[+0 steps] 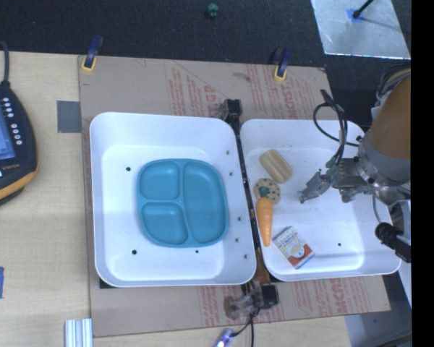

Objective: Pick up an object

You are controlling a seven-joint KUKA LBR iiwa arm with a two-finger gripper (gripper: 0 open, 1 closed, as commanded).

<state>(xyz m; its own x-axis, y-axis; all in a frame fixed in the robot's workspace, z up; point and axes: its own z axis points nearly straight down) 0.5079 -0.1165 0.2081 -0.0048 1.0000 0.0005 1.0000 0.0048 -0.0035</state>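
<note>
The gripper [309, 190] hangs over the middle of the right bin [347, 259], reaching in from that bin's right edge. Its fingers point toward the left wall and appear nearly closed, with nothing between them; the view does not settle how wide the gap is.

Four candidate objects lie in the left half of the right bin. A tan block [275, 165] sits nearest the far wall. A round speckled piece [267, 189] lies just beside the dividing wall, touching the top of a carrot [264, 221] that runs along that wall. A small carton [293, 246] lies near the front edge, apart from the others.

The left bin [108, 259] carries a blue divided plate [181, 202] at its centre.

Judgement: the carrot and speckled piece crowd the wall, leaving little finger room on that side. The block and carton have open floor around them and suit a grasp better. The right half of the right bin is open for approach.
</note>
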